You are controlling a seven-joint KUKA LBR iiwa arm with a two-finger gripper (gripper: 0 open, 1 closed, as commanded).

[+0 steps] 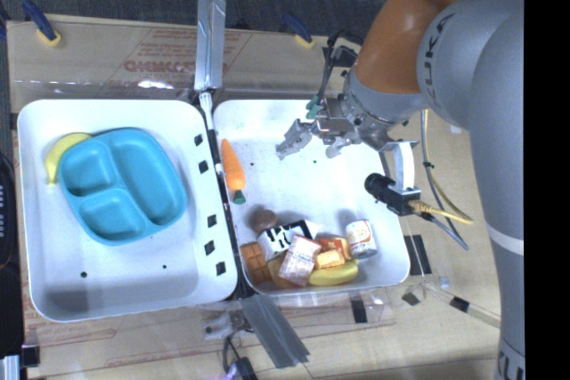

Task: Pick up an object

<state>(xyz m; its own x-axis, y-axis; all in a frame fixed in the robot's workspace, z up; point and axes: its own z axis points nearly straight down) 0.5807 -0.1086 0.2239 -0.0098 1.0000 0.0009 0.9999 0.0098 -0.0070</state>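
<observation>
You have nothing in hand yet: the gripper (313,142) hangs spread open and bare over the far part of the right bin (267,116). The toy carrot (233,171) lies by that bin's left wall, and the other pieces, the small can (360,238) among them, crowd its near edge, so the whole pick is left.

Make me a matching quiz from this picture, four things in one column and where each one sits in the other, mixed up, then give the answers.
Things:
1. blue divided plate
2. carrot
3. small can
4. hand

Places:
A. along the right bin's left wall
B. above the bare upper floor of the right bin
C. in the left bin
D. near the right bin's lower right corner, beside the food pile

Pairs: 1-C, 2-A, 3-D, 4-B
</observation>
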